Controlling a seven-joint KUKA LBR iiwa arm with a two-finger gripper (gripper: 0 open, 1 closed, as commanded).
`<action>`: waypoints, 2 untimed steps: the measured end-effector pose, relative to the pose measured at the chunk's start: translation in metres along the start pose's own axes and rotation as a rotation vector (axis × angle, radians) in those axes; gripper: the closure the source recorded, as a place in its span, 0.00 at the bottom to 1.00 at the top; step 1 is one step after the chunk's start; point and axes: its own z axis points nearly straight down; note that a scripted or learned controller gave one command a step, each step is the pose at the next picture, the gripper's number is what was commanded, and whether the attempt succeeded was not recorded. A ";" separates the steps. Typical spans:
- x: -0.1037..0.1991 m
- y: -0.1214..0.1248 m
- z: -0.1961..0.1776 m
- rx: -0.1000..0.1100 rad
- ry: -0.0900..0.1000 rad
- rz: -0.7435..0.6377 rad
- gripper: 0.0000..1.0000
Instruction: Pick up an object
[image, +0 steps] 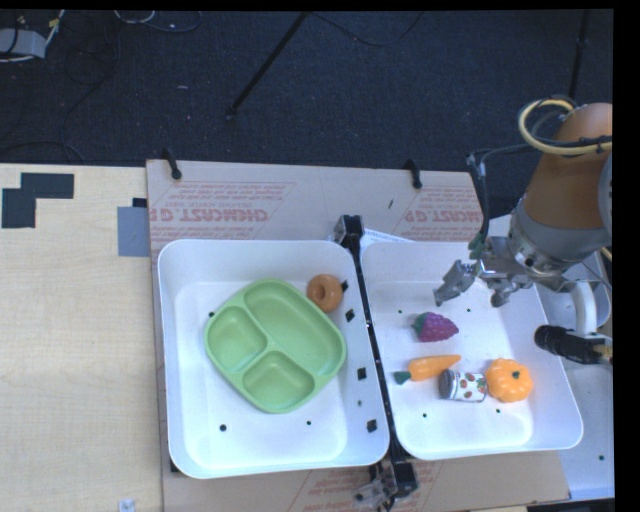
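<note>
My gripper (474, 288) hangs over the back of the right bin (560, 430), its fingers spread open with nothing between them. Just below and left of it lies a purple berry-like toy (435, 326). Nearer the front are an orange carrot (432, 368), a small can (460, 386) on its side and an orange pumpkin (509, 380). In the left bin (190, 420) a green divided plate (275, 343) lies flat, with a brown donut (325, 292) at its back right corner.
The bins' shared wall (368, 350) runs between the donut and the berry toy. Brown cardboard (270, 205) lies behind both bins, and a pale wooden bench top (70, 350) stretches to the left.
</note>
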 end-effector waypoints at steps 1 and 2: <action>0.000 0.003 -0.007 -0.014 -0.002 -0.002 0.00; -0.003 0.009 0.039 -0.008 -0.001 -0.002 0.00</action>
